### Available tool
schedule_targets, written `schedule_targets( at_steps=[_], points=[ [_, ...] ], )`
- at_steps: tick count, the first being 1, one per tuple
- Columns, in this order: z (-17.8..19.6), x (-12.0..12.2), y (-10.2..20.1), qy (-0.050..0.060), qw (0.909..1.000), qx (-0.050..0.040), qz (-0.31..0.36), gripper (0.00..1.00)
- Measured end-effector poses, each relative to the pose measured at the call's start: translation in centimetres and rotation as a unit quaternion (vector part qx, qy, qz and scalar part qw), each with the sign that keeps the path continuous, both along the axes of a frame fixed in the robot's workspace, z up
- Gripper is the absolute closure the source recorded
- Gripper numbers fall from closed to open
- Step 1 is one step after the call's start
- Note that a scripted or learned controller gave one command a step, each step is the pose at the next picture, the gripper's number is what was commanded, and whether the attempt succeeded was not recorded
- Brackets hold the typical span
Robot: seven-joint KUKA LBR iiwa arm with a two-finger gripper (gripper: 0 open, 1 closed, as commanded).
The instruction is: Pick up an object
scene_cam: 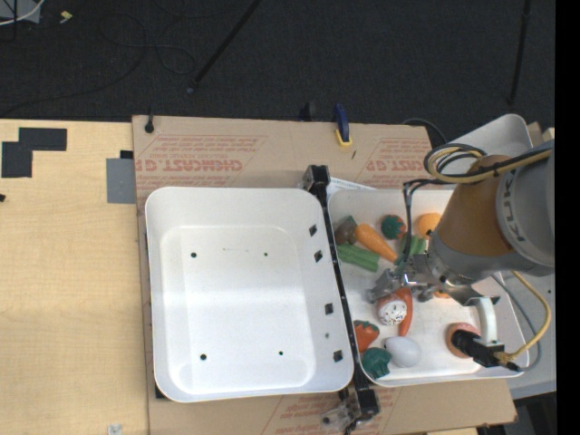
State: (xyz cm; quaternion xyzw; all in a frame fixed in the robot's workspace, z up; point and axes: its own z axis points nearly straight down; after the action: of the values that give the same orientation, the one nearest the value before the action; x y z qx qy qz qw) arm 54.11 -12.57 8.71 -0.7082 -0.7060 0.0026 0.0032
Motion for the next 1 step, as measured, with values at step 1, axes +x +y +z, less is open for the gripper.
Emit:
schedule_targets(
  at_steps=[1],
  points=[
    [0.13,9.85,0.23,-0.006,1.0000,-0.0008,0.004,0.00]
  ],
)
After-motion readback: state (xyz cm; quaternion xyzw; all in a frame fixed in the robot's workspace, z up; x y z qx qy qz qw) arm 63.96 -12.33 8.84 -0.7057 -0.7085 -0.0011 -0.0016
